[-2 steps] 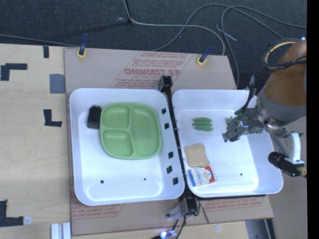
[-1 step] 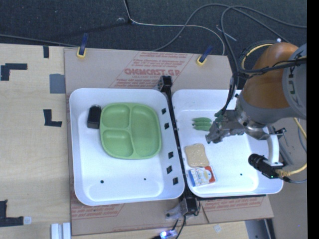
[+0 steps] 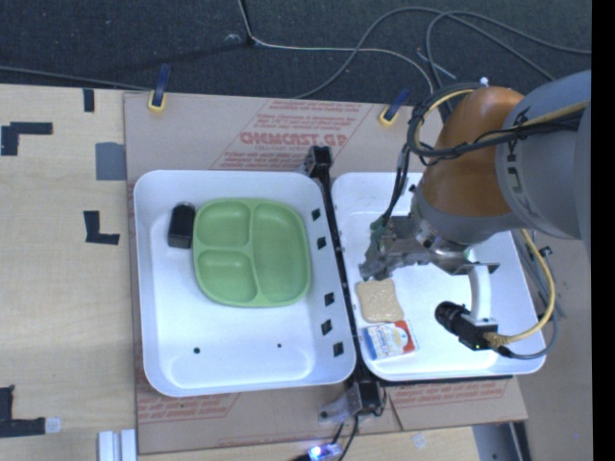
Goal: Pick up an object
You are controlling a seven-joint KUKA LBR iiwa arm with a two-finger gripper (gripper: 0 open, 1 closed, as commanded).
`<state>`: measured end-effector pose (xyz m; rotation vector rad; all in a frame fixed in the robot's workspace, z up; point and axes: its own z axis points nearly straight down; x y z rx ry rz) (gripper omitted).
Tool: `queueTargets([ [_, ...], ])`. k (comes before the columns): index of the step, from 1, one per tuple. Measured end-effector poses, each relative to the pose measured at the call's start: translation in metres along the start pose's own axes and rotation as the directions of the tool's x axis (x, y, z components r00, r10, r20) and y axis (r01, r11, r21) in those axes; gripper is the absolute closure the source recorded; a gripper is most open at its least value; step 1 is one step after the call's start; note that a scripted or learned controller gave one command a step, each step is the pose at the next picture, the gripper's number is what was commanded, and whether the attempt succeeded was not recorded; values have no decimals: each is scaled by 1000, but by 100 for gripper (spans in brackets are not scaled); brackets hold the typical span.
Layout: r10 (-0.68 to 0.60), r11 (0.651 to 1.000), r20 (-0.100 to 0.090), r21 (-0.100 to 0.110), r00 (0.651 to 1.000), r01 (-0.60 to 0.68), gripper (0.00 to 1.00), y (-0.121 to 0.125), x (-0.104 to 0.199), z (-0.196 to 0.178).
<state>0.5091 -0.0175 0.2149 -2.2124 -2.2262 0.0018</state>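
My hand (image 3: 380,260) hangs low in the right bin (image 3: 509,358), near that bin's left wall, wrist and orange band bulking above it from the right. Whether it is open or closed I cannot tell; the wrist hides that part and nothing visibly sits in the grip. Nearest candidate is the tan square pad (image 3: 380,303), looks like a sponge or a slice of toast, lying flat on the bin floor just below my hand in the view, toward the near edge, its top edge touching or just under the hand's tip, can't separate them. It's close to square, so no strong long axis; sides run roughly parallel to the bin walls. Just beyond it, same direction, a small red, white and blue packet (image 3: 390,339) lies flat, touching or nearly touching the pad's lower edge. Left bin (image 3: 154,257) holds a green divided plate (image 3: 253,253) with a small black block (image 3: 181,226) at its left rim, both well apart from me across the divider. My guess: pad is the target, and the move calls for a short shift toward the near edge, then straight down. Risk: catching the packet too.
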Motion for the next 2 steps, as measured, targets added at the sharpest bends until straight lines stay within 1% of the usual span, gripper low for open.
queueTargets([
  [1,-1,1000,0,-2,1000,1,100,-6,53,-11],
  [2,-2,1000,0,-1,1000,2,100,-1,109,-15],
])
